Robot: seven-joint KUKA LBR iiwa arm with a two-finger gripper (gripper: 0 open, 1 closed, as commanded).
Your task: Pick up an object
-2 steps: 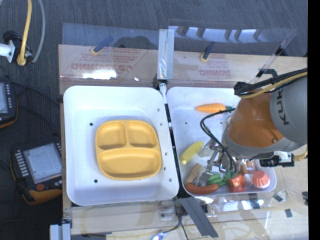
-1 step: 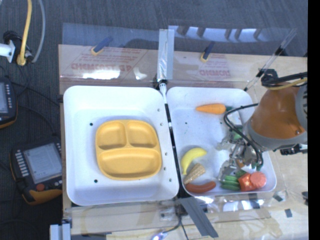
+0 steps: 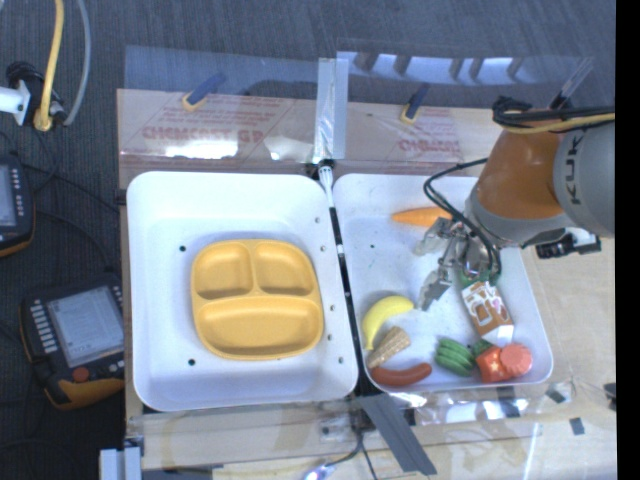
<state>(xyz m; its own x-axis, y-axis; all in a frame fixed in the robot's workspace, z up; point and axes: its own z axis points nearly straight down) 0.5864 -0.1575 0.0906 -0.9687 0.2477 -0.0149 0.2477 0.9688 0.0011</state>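
The hand (image 3: 452,260) hangs with fingers spread, gripping nothing, over the right bin (image 3: 350,268), just beside a carton (image 3: 486,306) whose long axis runs toward the bin's near-right corner.

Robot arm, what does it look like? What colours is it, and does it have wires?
The arm is grey, round and smooth, with dark letters on its side and a wide orange band above the wrist. Thin black cables loop around that band. At the end sits a small silvery metal gripper with thin fingers.
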